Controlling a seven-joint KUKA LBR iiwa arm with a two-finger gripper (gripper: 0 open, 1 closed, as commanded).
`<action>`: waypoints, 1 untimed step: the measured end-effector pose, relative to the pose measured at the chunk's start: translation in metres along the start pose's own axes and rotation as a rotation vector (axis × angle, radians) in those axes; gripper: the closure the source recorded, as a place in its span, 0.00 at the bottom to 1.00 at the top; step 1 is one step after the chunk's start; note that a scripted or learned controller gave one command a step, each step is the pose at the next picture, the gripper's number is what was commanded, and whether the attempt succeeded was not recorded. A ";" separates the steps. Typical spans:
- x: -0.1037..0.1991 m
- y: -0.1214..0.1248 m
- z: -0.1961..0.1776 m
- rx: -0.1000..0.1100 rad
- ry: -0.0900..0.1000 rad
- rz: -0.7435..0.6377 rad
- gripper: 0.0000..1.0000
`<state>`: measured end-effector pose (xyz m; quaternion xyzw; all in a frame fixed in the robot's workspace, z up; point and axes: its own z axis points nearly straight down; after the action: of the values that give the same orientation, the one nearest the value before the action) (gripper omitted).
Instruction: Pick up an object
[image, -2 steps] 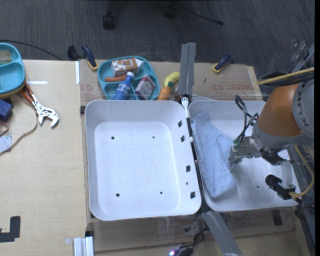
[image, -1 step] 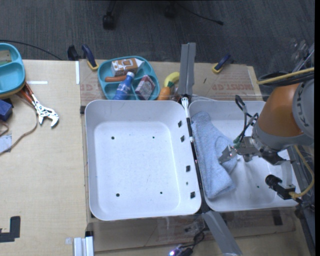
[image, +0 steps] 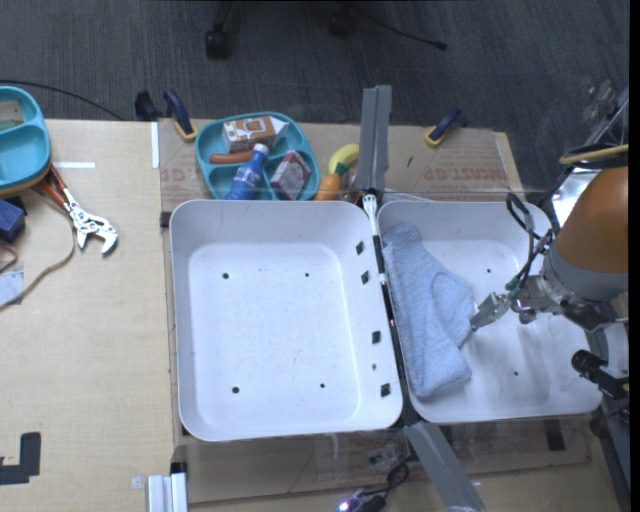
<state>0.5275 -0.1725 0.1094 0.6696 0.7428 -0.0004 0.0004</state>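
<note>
**Gripper beside the folded towel in the right bin**

The gripper (image: 487, 310) sits low over the floor of the right bin (image: 520, 395), and its fingers point toward 9 o'clock. Whether the jaws are open or closed I cannot tell — the tips look small and blurred, and nothing is seen between them. The tips are just beside the edge of the light blue towel (image: 425, 310), at the towel's 3 o'clock side; I cannot say if they touch it.

The towel lies folded along the left wall of this bin, from about 12 o'clock down to about 7 o'clock of the bin. The arm (image: 598, 235), with its orange band, comes in at 3 o'clock of the bin.

The left bin (image: 275, 320) lies directly at 9 o'clock of the right one, the two walls touching. At 12 o'clock of the left bin stands a teal tray (image: 207, 160) — it holds a small blue bottle (image: 246, 172) and some toy food. A wrench (image: 88, 226) rests on the bench (image: 90, 380), well apart at 9 o'clock.
</note>
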 end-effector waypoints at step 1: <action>0.015 -0.011 -0.095 0.000 0.000 0.083 0.00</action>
<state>0.5151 -0.1587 0.2041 0.6997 0.7144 -0.0006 0.0005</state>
